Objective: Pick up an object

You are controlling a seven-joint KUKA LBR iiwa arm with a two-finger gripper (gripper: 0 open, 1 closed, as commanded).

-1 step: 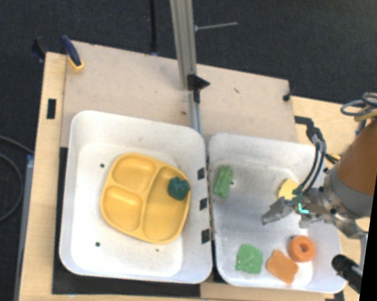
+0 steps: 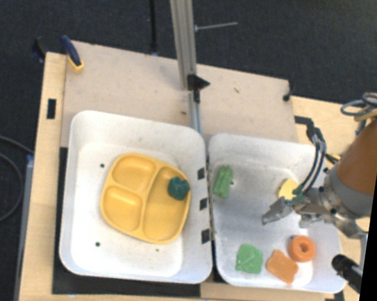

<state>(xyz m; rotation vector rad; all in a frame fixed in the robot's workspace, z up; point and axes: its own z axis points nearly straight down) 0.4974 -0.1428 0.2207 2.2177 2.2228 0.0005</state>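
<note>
In the right bin (image 2: 258, 153) lie a light green cylinder (image 2: 223, 182) by the left wall, a green block (image 2: 250, 258) near the front, an orange block (image 2: 282, 267), an orange ring (image 2: 302, 248) and a yellow piece (image 2: 287, 189) partly behind the arm. My gripper (image 2: 276, 213) hangs over the bin's middle, between the yellow piece and the green block, touching none of them that I can see. A yellow divided plate (image 2: 140, 199) in the left bin (image 2: 88, 166) carries a dark green object (image 2: 178, 188).
A metal rail (image 2: 183, 33) rises from the bench's back edge, above the gap between the bins. The arm's cables (image 2: 316, 158) loop over the right bin's far right corner. A blue-and-yellow clamp (image 2: 71, 53) sits at the bench's back left corner.
</note>
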